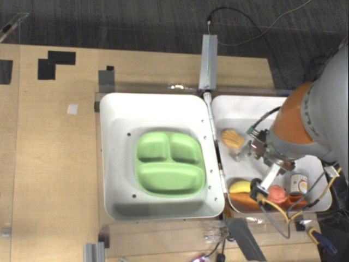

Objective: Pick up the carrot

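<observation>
The carrot is an orange shape lying along the front wall of the right bin, partly hidden under a yellow fruit. My gripper hangs over the middle of that bin, above and behind the carrot and apart from it. It sits just right of a tan, corn-like piece. Nothing shows between the gripper and the carrot except the yellow fruit.
A red-pink item and a small tin with a dark lid lie in the right bin's front right part. The left bin holds a green divided plate. A metal divider separates the bins.
</observation>
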Robot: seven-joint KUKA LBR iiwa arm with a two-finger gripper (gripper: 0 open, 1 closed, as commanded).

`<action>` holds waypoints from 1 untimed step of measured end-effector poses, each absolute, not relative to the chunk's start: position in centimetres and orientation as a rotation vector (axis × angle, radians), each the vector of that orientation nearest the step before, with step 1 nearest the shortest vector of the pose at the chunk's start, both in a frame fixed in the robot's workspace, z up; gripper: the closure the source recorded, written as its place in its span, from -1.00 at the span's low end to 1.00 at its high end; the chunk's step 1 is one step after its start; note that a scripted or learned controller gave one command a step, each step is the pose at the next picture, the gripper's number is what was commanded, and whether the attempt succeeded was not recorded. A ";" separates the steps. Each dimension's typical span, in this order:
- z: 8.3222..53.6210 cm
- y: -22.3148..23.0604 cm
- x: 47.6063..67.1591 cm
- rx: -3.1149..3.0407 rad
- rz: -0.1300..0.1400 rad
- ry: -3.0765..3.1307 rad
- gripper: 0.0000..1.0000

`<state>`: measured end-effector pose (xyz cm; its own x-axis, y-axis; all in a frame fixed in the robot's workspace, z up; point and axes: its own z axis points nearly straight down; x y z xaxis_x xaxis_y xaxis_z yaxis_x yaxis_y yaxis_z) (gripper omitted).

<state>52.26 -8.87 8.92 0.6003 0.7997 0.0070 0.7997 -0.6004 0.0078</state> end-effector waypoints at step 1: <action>18.4 -8.0 49.7 3.021 0.002 0.862 -1.00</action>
